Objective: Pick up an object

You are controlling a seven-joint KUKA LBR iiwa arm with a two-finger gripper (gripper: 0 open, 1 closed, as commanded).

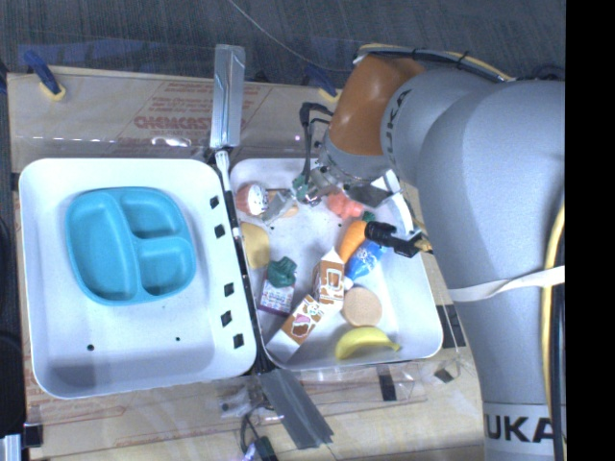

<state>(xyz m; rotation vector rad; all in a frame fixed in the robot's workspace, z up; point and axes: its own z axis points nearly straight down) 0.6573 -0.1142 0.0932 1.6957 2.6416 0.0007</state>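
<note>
Left white plastic bin (58,353): holds a light-blue sectioned plastic tray (130,241), lying flat toward the upper left of the bin floor.

Right white plastic bin (423,339), from its left wall across: a yellow rounded object (256,244) against the left wall; above it a small round white-and-red item (253,198) near the top left corner; a dark green small toy (282,272) just above a purple-and-white small packet (276,300). Mid-bin, two brown-and-white small cartons (330,281) (303,319), one above the other, both tilted. A yellow banana (363,341) lies along the bottom wall; a tan round disc (362,306) sits just above it. An orange carrot-shaped piece (352,238) and a blue bottle-shaped item (364,259) lie side by side, touching, right of centre.

The gripper (309,191) is low in the upper part of the right bin, just beside the white-and-red item; the grey arm (480,190) covers the bin's upper right. Finger state: cannot tell. Nothing visibly lifted.
</note>
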